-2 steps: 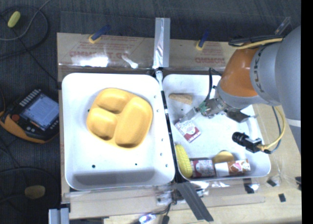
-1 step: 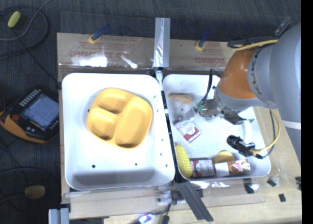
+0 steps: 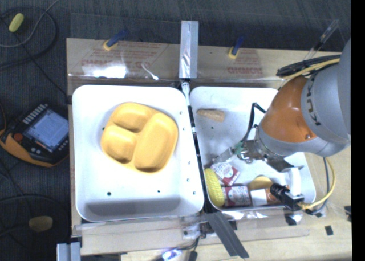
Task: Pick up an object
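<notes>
The arm (image 3: 302, 111) hangs over the right bin (image 3: 228, 97), and its bulk hides the pincer, so honestly can't tell how it's set. I'd go for the pile in the near corner: come straight down on one item and avoid the bin wall. The corn cob (image 3: 213, 186), yellow and bumpy, lies against the left wall beside a bottle (image 3: 242, 196)

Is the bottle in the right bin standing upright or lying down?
Lying down: the bottle rests on its side along the right bin's near wall, beside the corn cob.
</notes>
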`<action>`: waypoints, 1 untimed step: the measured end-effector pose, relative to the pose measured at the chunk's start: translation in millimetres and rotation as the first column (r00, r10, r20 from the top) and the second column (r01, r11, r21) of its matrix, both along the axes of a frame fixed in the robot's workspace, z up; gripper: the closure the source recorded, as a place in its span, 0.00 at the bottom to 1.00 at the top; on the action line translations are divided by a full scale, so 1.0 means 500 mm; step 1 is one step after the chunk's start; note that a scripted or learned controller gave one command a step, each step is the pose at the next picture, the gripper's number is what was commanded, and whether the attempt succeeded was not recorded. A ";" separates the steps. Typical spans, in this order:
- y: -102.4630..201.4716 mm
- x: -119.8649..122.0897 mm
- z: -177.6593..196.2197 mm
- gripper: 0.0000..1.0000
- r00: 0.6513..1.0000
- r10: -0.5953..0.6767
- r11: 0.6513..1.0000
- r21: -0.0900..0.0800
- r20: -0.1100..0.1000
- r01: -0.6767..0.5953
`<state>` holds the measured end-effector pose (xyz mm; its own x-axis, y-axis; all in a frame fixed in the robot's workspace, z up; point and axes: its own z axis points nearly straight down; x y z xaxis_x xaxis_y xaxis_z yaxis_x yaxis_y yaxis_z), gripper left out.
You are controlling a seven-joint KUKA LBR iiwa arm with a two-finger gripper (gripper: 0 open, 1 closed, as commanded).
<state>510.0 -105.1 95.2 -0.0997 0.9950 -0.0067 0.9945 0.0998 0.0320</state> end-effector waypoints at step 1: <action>0.011 -0.028 0.000 0.00 1.000 0.013 1.000 -0.004 0.005 -0.013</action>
